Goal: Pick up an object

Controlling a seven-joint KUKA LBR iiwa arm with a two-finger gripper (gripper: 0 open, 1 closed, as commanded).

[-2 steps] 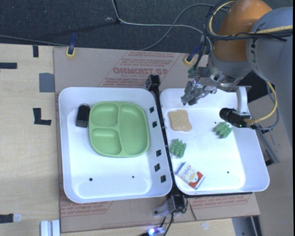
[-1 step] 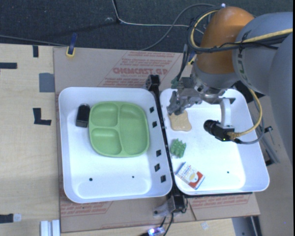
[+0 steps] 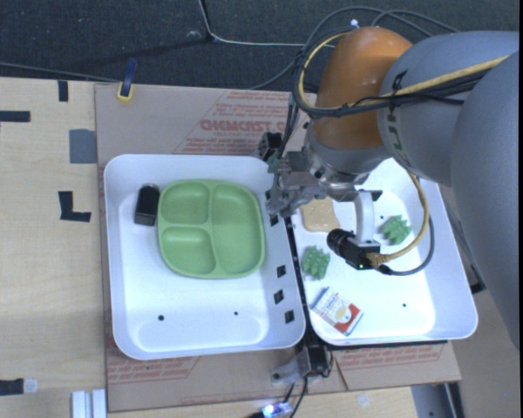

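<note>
- You have the arm (image 3: 418, 103) reaching in from the right, its orange band hanging over the right bin (image 3: 436, 320), near the wall shared with the left bin (image 3: 126, 259).
- The gripper (image 3: 288, 185) sits low by that dividing wall, just beside a tan piece (image 3: 318, 216); nothing can be seen between its tips, so do not count anything as held.
- Whether the jaws are released or clenched you cannot tell: the wrist body hides them from above.
- Likely targets lie in the right bin: the tan piece, a green toy (image 3: 315, 261) near the divider, a second green toy (image 3: 395, 228) further right, and a red-and-white packet (image 3: 338, 312) toward the front.
- The left bin holds a green divided plate (image 3: 212, 230) with a black block (image 3: 146, 205) touching its left rim.
- Judging by position, the tan piece is the aim; its nearness to the wall could crowd one finger.
</note>
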